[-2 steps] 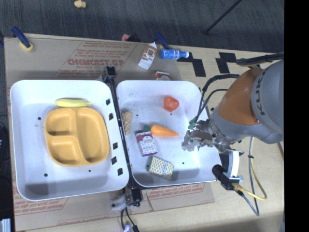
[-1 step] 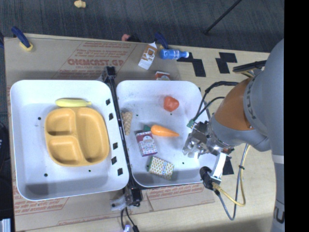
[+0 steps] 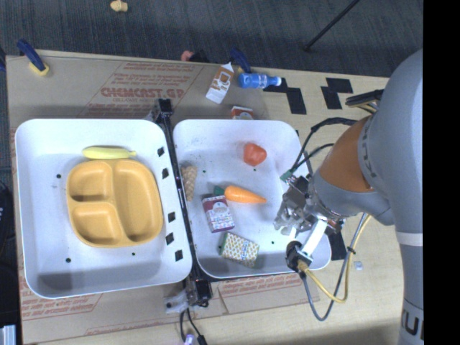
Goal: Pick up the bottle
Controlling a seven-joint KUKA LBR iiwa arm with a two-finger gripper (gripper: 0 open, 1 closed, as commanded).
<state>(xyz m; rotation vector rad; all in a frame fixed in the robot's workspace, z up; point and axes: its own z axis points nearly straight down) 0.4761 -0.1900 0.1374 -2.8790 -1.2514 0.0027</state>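
Observation:
A small blue bottle (image 3: 256,81) with a clear cap end lies on its side on the cardboard bench top, beyond the far rim of the right bin (image 3: 287,129). My gripper (image 3: 286,218) hangs low over the right side of that bin, near its right wall, far from the bottle. It sits just right of an orange carrot (image 3: 244,195). Nothing shows in its grasp.
The right bin also holds a red tomato-like ball (image 3: 254,154), a small red carton (image 3: 217,213), a patterned packet (image 3: 239,249) and a tan item (image 3: 189,179) by its left wall. The left bin (image 3: 36,264) holds a yellow divided plate (image 3: 113,200) and a banana (image 3: 108,152). A small carton (image 3: 219,84) lies beside the bottle.

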